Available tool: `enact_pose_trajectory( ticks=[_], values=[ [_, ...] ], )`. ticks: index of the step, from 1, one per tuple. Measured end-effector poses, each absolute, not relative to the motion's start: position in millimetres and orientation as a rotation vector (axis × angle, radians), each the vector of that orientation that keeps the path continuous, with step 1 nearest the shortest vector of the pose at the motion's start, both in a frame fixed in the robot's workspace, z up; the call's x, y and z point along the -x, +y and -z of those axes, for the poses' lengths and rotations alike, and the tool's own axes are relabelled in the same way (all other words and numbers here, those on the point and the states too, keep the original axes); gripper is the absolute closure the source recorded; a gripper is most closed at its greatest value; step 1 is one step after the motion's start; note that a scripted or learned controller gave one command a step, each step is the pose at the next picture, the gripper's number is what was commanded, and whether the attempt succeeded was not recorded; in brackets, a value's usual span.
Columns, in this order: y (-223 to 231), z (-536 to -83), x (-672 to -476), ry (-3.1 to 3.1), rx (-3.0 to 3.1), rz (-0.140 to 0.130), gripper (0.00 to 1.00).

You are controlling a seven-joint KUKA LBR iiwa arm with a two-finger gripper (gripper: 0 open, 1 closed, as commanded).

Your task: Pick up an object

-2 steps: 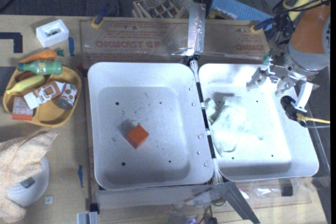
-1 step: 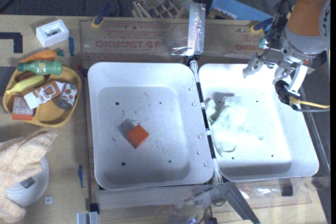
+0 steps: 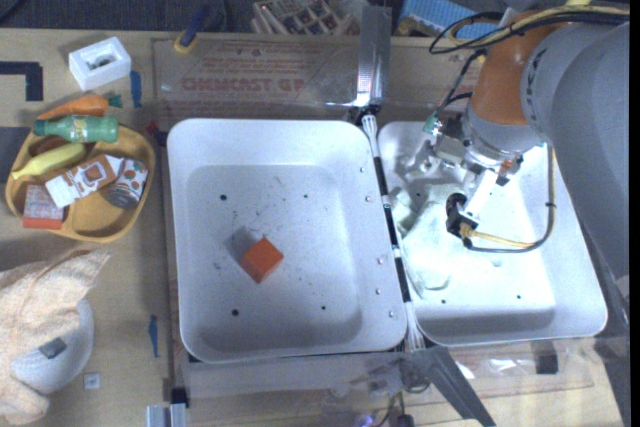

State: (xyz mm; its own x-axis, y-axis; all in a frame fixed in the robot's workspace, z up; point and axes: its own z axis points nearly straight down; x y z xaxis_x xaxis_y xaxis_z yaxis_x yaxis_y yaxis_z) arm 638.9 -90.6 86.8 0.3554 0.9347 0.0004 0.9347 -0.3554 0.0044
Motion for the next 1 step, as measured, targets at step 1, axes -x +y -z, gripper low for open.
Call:
enact_pose_trajectory(
  ticks=[1],
  values=[
    [-110.5, -138.9, -634.7, 1.825, -2.554, -0.002, 0.00]
  ],
)
